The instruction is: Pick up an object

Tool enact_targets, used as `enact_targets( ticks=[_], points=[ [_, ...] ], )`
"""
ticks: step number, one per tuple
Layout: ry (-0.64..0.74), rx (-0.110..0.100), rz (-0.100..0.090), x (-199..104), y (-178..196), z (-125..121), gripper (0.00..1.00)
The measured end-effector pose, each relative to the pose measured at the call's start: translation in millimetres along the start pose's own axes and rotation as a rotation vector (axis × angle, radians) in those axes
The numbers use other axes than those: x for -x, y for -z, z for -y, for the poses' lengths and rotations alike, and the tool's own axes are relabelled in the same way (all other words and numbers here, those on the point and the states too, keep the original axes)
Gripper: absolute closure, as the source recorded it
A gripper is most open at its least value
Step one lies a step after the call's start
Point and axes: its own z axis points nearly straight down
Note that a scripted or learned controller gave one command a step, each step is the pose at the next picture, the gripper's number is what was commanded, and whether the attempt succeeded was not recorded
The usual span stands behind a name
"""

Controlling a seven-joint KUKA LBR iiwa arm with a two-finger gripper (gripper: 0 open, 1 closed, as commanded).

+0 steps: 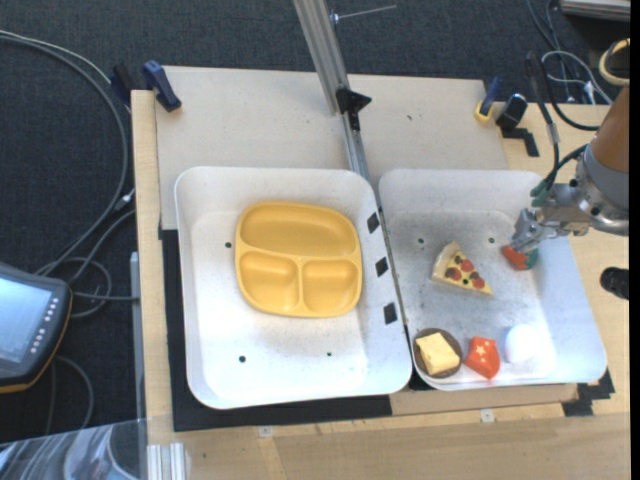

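— Gripper (527,238) sits low at 3 o'clock in the right bin (560,298), right over a small red object (518,258). We see its tip touching or just above that piece.

— Does it have hold of it?

— We cannot tell.

— What else do we see there?

— Pizza slice (461,269) near the bin's centre, and along 6 o'clock a yellow block on a brown disc (436,353), a red piece (483,357) and a white ball (525,344). In the left bin (210,268), we see a yellow divided tray (298,258).
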Motion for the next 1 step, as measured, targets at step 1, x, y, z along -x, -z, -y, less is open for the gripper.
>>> enact_targets(
  ticks=[1],
  points=[
    [0.006, -0.003, -0.003, -52.4, 13.7, -8.4, 1.0]
  ],
)
